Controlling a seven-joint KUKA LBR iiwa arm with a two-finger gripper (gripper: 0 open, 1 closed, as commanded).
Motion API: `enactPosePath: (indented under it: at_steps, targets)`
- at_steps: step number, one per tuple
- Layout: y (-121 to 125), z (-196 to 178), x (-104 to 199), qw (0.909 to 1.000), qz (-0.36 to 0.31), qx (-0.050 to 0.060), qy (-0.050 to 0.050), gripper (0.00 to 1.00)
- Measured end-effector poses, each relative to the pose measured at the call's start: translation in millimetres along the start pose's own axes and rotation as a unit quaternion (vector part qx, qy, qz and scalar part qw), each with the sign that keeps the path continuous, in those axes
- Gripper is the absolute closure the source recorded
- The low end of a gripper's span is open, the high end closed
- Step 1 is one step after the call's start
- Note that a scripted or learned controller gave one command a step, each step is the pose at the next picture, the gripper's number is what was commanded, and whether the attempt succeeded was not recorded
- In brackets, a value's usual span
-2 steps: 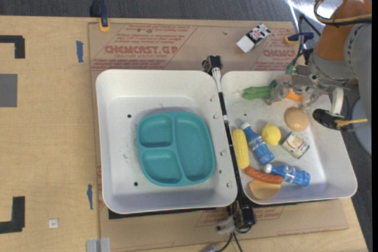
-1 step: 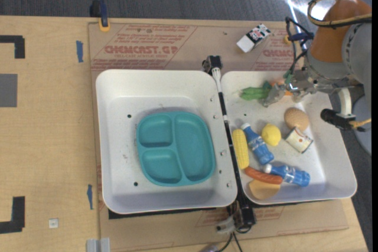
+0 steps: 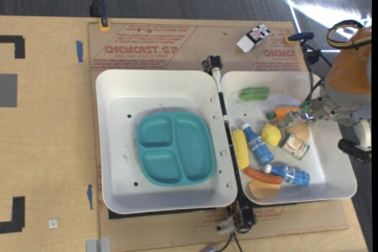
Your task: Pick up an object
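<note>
The right bin (image 3: 339,185) holds several toy items: a green vegetable (image 3: 254,92), an orange piece (image 3: 286,110), a yellow lemon (image 3: 271,135), a corn cob (image 3: 240,148), two blue bottles (image 3: 258,145) (image 3: 289,174), a red-orange carrot (image 3: 258,173), a small carton (image 3: 296,147) and a tan slice (image 3: 263,189). My gripper (image 3: 302,114) is low in this bin near its right side, just right of the orange piece and above the carton. The grey wrist and orange band (image 3: 353,71) rise behind it. I see nothing clearly held.
The left bin (image 3: 112,127) holds a teal divided plate (image 3: 175,147). A black divider clip (image 3: 211,63) sits where the bins meet at the back. A small black-and-white box (image 3: 253,37) lies on the cardboard behind the right bin, with a blue clamp (image 3: 298,38) beside it.
</note>
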State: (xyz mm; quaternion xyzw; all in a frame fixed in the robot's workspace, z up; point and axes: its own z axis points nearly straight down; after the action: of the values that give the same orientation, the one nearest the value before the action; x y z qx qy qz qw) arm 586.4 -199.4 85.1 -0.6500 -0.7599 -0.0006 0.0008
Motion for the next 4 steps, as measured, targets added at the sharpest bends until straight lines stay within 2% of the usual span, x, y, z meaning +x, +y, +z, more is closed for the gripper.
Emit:
enactPosePath:
  at_steps: [1, 2, 3, 4]
  targets:
    - [65.5, 0.3, 63.8, 0.9953, 0.097, -0.001, -0.001, 0.00]
    - [78.7, 2.3, 29.1, 0.9988, -0.042, 0.020, 0.012, 0.00]
    - [76.5, 2.3, -0.7, 0.9966, -0.082, 0.012, 0.007, 0.00]
    - [13.8, -0.1, -10.8, 0.9955, -0.095, 0.000, 0.002, 0.00]
